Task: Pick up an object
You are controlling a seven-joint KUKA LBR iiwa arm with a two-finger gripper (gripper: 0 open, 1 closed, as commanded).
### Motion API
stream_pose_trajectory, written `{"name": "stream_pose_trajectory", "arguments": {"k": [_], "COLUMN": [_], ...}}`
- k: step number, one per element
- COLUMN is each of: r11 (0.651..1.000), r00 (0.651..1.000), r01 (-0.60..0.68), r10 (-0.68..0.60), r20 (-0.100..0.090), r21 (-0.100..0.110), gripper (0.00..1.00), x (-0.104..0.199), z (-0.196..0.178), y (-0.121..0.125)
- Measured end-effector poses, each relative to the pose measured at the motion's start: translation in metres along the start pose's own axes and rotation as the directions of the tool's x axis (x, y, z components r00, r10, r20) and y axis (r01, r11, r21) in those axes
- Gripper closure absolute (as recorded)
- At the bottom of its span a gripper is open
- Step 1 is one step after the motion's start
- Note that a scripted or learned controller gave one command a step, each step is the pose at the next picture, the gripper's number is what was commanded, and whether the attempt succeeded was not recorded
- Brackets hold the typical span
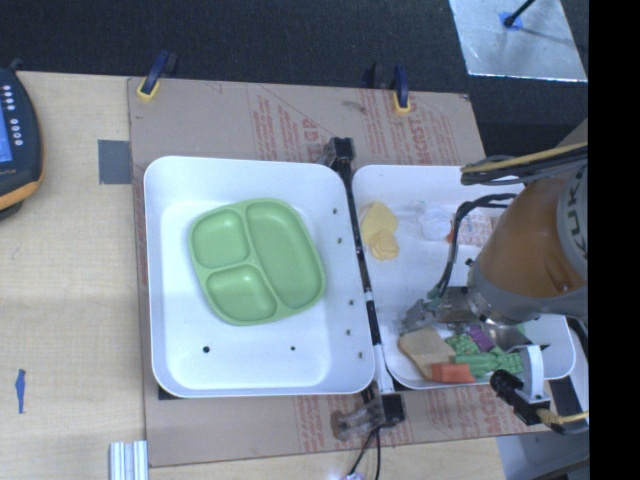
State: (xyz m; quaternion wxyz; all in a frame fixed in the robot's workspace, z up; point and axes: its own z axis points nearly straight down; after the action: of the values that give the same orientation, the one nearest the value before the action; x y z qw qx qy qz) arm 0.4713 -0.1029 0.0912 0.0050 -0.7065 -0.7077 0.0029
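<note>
well, gripper prob. just above tan block.

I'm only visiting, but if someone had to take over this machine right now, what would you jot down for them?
Gripper: low in the right bin, over the toy pile; fingers hidden, so the grasp is unknown.
Things: tan piece, orange piece and green pieces at the right bin's near end; yellow piece at its far end. Green divided plate in the left bin.
Done: nothing visibly lifted.
Left: grasp one object and raise it.
</note>
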Motion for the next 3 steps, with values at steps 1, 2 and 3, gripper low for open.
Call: {"name": "stream_pose_trajectory", "arguments": {"k": [1,2,3], "r11": [1.0,1.0,1.0], "r00": [1.0,1.0,1.0], "r01": [0.003,0.005,0.005], "r10": [-0.003,-0.005,-0.005], "r20": [0.005,0.004,0.003], "r21": [-0.015,-0.014,-0.014], "gripper": [0.0,0.0,0.0], "x": [-0.015,-0.017,-0.013], "z": [-0.026,-0.004,-0.004], "y": [0.061,0.133,0.187]}}
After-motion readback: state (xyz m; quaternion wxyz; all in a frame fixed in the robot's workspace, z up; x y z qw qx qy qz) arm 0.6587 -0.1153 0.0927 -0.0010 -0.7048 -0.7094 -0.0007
